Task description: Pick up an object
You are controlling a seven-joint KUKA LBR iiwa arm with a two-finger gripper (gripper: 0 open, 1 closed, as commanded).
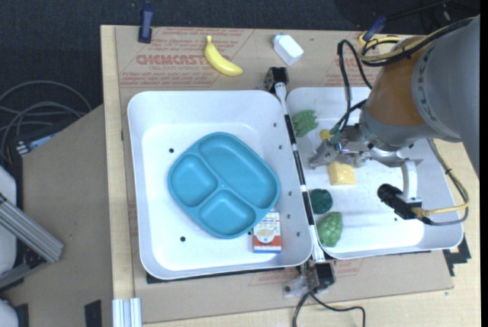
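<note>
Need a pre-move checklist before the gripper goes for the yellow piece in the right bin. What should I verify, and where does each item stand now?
1. Gripper over the right bin: ok.
2. Yellow block free of neighbours: ok, the green pieces lie apart.
3. Gripper centred on the block: not ok, it sits up and left of it.
4. Object between the fingers: cannot tell.
5. Black cable clear of the wrist: cannot tell, it loops close.
</note>
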